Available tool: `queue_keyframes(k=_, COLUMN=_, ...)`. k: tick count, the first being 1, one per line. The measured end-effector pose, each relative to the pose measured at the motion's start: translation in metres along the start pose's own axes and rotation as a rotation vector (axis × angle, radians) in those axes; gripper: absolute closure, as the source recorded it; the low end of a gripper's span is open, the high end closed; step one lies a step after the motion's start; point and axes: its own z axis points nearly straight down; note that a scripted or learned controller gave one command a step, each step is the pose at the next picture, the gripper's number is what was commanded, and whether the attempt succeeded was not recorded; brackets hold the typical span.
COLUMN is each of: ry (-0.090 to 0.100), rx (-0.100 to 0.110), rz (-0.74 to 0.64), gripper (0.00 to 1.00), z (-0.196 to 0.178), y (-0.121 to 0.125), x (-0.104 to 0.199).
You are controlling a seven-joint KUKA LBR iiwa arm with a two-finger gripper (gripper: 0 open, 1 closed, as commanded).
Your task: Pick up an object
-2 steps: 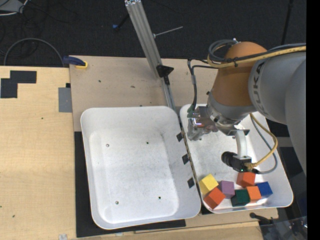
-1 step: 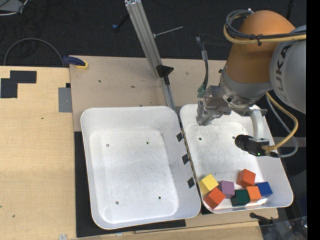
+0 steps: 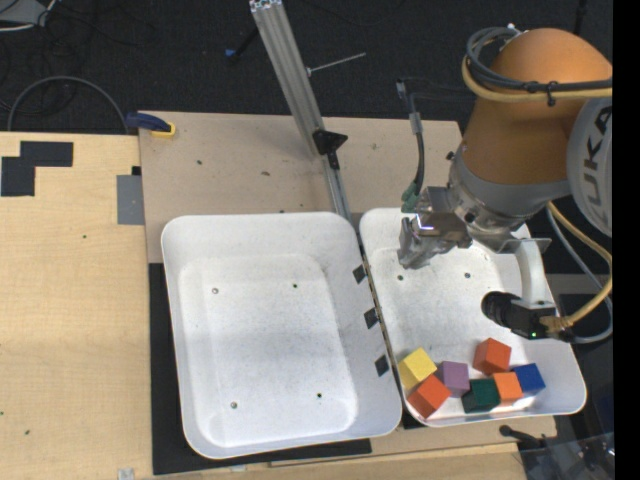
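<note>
Several small coloured blocks lie at the near end of the right bin (image 3: 440,298): a yellow one (image 3: 418,365), an orange one (image 3: 431,395), a purple one (image 3: 455,376), a dark green one (image 3: 481,396), a red-orange one (image 3: 492,355) and a blue one (image 3: 528,378). My gripper (image 3: 415,251) hangs over the far left part of the right bin, well away from the blocks. No object shows at its tip.
The left bin (image 3: 270,328) sits beside the right one, with black clips (image 3: 368,298) along the shared edge. A slanted aluminium rail (image 3: 297,88) rises behind the bins. A black fitting (image 3: 510,313) hangs from the arm over the right bin.
</note>
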Motion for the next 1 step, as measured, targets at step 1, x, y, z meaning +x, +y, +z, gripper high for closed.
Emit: queue_keyframes(k=1, ry=0.002, rx=-0.007, rz=-0.004, gripper=1.00, z=-0.0938, y=-0.0481, x=0.0510)
